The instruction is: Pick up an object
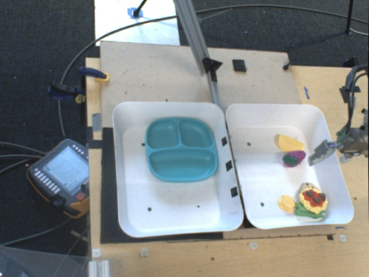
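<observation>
Camera view looks down on the desk [173,79] and its two shallow white bins, and the action sits in the right-hand white bin [259,154]. The gripper [323,152] comes in from the right edge, hanging over that bin's right side, just beside the small purple grape-like toy [293,158] but not touching it as far as I can judge.

Close by lies the yellow wedge-shaped toy, cheese-like [288,142], touching or nearly touching the purple piece on its far side. Nearer the camera sit the small round yellow toy [286,202] and the toy pizza slice with red topping and green rim [312,201], side by side at the bin's near right corner.

My read: these are light plastic play foods, stiff and smooth, so likely to skid away under a glancing touch. The purple piece is the closest candidate; a pinch across its middle looks best. The wedge would want a grip across its flat faces.

Now the fingers: they are small and blurred here, so I cannot tell how far apart they stand. Nothing shows between them.

Over in the left-hand white bin [132,201], the teal three-compartment plastic plate [181,149] lies flat, well apart from the gripper.
</observation>
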### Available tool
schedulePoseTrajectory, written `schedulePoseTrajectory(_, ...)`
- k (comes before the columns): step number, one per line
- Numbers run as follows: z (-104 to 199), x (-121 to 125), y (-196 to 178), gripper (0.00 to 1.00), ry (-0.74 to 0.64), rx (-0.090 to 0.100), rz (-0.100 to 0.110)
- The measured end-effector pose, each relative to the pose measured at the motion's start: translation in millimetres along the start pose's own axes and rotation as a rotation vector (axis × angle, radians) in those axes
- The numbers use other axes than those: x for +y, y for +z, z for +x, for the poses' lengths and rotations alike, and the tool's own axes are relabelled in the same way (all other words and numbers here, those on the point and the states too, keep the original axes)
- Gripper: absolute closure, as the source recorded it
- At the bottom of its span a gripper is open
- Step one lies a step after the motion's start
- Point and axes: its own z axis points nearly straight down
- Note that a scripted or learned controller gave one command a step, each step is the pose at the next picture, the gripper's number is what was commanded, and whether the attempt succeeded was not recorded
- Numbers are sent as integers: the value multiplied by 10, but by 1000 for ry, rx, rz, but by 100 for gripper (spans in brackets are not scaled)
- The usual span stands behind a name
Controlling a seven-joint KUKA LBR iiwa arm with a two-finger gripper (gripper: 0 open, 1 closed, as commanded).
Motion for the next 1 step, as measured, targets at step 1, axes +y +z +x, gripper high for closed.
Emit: schedulePoseTrajectory(1,-27,6,623,0,3,2,5)
